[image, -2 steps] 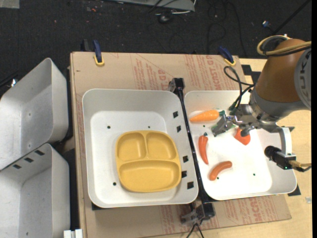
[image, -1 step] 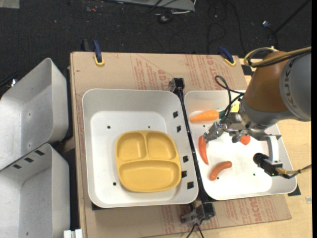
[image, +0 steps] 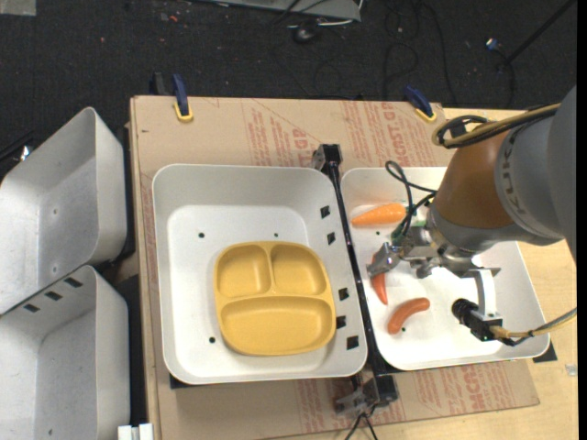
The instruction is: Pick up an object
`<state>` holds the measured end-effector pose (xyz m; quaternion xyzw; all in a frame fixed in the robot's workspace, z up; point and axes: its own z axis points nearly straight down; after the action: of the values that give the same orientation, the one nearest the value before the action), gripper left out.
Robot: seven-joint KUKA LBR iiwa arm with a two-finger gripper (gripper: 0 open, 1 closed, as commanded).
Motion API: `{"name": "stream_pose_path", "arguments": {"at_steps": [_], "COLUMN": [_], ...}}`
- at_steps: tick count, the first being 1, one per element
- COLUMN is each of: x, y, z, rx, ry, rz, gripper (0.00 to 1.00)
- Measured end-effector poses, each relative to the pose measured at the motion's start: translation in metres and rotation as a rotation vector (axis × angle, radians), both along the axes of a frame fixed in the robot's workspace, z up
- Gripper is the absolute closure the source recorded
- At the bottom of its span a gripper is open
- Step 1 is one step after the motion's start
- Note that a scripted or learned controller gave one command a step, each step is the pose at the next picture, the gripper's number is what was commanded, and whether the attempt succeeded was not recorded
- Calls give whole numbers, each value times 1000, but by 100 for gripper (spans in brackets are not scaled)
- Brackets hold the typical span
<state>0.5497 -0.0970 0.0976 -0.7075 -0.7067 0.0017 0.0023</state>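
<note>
Two shallow white bins sit side by side on a cardboard-topped bench (image: 275, 122), seen from above at a slant. The left bin (image: 174, 246) holds a yellow divided plate (image: 273, 298) with three compartments, lying flat near the bin's middle. The right bin (image: 532, 282) holds three small pieces of toy food: an orange carrot (image: 378, 214) near the far wall, a small red piece (image: 379, 289) close to the divider between the bins, and a reddish sausage (image: 407, 313) lying toward the near wall.

A grey arm (image: 537, 177) with an orange band (image: 472, 191) reaches in from the right and hangs low over the right bin. Its gripper (image: 393, 257) points toward the divider, between the carrot and the small red piece. The carrot lies just beyond the fingers on the far side; the red piece lies just beside them on the near side, and the sausage a little farther toward the near wall. Whether the fingers are spread or closed cannot be told from this angle, and nothing can be seen held between them. A black cable (image: 404, 186) loops from the wrist over the bin.

Two more white bins (image: 64, 200) stand off the bench at the left.
</note>
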Motion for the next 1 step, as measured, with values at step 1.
{"name": "stream_pose_path", "arguments": {"at_steps": [1], "x": [1], "y": [0], "z": [13], "rx": [-1], "ry": [-5], "rz": [-1], "gripper": [100]}}
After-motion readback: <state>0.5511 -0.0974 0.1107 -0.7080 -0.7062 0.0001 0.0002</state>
